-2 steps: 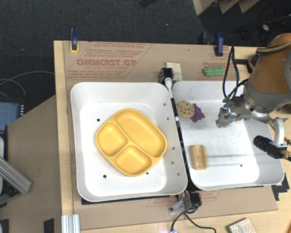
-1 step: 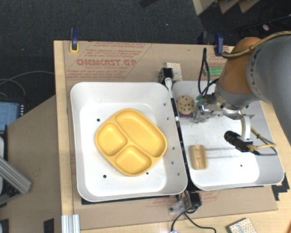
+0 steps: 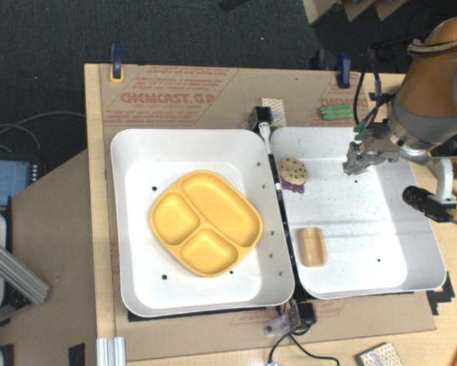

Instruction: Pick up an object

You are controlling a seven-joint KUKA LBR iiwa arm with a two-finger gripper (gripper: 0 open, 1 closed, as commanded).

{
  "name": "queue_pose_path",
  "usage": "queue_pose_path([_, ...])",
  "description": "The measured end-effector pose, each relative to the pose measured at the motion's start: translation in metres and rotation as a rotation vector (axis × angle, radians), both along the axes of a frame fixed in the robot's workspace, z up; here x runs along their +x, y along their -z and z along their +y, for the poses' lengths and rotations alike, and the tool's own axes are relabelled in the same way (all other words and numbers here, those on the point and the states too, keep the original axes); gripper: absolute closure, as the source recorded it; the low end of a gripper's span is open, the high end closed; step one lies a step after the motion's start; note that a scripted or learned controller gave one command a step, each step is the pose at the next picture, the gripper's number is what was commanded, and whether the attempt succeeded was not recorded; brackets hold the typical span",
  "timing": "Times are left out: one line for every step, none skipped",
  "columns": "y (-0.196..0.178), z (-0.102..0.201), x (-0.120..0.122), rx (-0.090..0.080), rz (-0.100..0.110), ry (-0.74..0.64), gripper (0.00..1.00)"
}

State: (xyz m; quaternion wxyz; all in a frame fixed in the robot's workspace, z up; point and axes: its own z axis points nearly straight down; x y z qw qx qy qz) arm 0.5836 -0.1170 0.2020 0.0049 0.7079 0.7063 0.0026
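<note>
Two shallow white bins sit side by side on the worktop (image 3: pixel 167 97), which is covered with a brown sheet printed in red lettering. The left bin (image 3: pixel 129 227) holds a yellow divided plate (image 3: pixel 205 222) with three compartments, lying flat and turned at an angle near the bin's middle. The right bin (image 3: pixel 396 242) holds two small things: a round tan cookie with dark spots (image 3: pixel 293 171) near its far left corner, close to the wall it shares with the left bin, and a tan bread-like block (image 3: pixel 312 246) nearer the front, also toward the left side. The two are well apart from each other.

The grey arm (image 3: pixel 434 75), with its orange band, comes in from the right over the far edge of the right bin. Its tool (image 3: pixel 355 161) hangs above the far part of that bin, to the right of the cookie and clear of it. From where I stand I cannot tell whether the tool is spread or closed; nothing can be seen in its grasp.

A small green object (image 3: pixel 336 112) lies on the worktop just beyond the right bin. Blue clamps (image 3: pixel 117 61) grip the far edge of the worktop.
</note>
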Motion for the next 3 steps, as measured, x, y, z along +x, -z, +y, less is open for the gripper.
queue_pose_path([0.007,0.002,-0.001,0.003,0.010,-0.002,0.00])
queue_pose_path([0.100,-0.045,-0.034,0.005,0.021,0.003,0.00])
queue_pose_path([0.106,0.028,0.031,0.005,0.005,-0.010,0.00])
